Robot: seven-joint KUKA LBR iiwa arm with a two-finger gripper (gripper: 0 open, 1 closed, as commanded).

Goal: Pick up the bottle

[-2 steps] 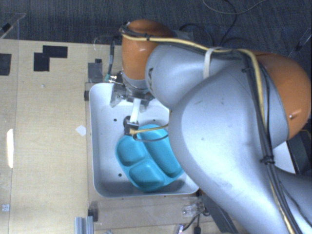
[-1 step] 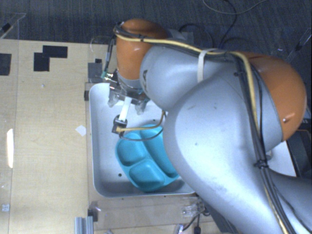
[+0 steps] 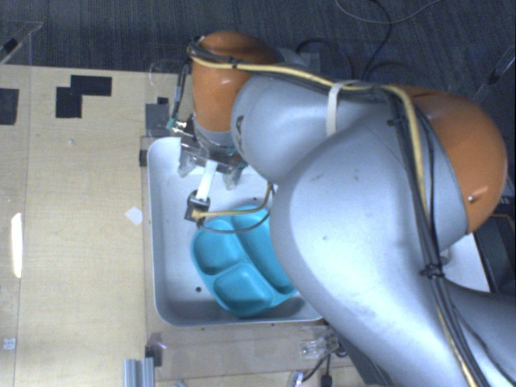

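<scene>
My gripper [image 3: 210, 170] hangs over the far left part of the white bin [image 3: 165, 240], pointing down from the orange wrist band [image 3: 214, 87]. It is just above the far edge of a blue divided tray [image 3: 234, 272]. The big grey arm [image 3: 355, 216] covers the bin's right side and whatever lies there.
The blue tray lies tilted in the middle and near part of the bin, its right side under the arm. Bare white floor runs along the bin's left wall. A pale bench top [image 3: 72, 216] with black marks [image 3: 81, 91] spreads to the left.
</scene>
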